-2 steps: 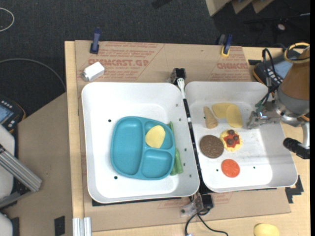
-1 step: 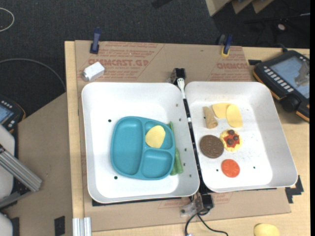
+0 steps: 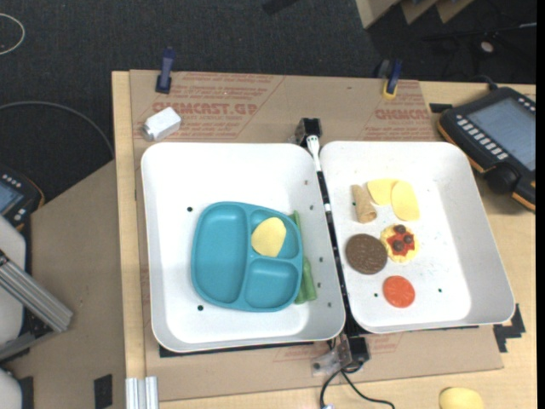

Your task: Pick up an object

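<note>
Claw state: cannot tell. Reaching from the right, I judge the brown disc nearer than the yellow piece on the teal tray.

Red print runs across the brown cardboard sheet under the two bins; behind the left bin the largest line reads what looks like "CHEMCAST GP", faint and partly cut off; the same red lettering repeats behind the right bin, angled and too blurred to read; smaller lines beneath both cannot be made out.
</note>
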Controlling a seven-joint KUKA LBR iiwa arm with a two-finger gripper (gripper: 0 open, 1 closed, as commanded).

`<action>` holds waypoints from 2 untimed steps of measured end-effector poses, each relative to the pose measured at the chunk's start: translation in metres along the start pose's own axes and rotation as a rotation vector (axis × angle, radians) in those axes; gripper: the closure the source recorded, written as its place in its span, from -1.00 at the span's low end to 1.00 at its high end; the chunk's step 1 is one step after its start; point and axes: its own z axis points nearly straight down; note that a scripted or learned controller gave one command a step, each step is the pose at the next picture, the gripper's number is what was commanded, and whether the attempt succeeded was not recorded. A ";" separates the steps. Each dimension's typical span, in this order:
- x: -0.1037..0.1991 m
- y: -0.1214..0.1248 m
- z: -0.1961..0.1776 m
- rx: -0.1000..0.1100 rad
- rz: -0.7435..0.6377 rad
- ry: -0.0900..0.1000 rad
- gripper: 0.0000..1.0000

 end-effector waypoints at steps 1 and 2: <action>-0.001 -0.025 0.151 0.036 0.004 0.014 1.00; -0.004 -0.039 0.000 0.002 0.001 0.001 1.00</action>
